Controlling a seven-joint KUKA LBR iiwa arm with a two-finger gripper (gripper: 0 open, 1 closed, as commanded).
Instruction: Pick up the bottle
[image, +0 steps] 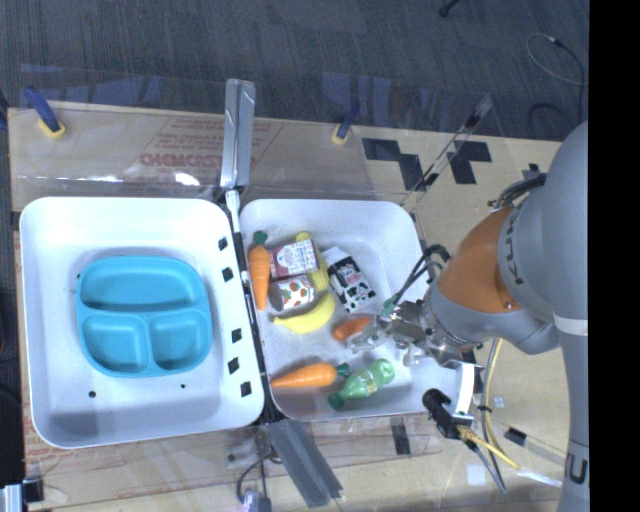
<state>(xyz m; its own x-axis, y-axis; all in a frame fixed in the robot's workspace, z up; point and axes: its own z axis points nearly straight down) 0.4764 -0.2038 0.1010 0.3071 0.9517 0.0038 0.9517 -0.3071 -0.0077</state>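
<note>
Green bottle (364, 384) lies on its side at the near edge of the right bin (400, 225), abt 6 o'clock in that bin, cap end pointing toward the left bin (40, 300). Carrot (304, 377) just beside it at its 9 o'clock, near touching. Gripper (388, 332) sits low at the bin's 4 o'clock rim, just above the bottle at its 1 o'clock; can't tell how wide it stands, nothing seen in it. Banana (310, 315), 2nd carrot (259, 272), juice cartons (296, 258) and cow-print carton (350, 283) crowd mid-bin. Blue tray (145, 313) fills the left bin's centre.
</note>
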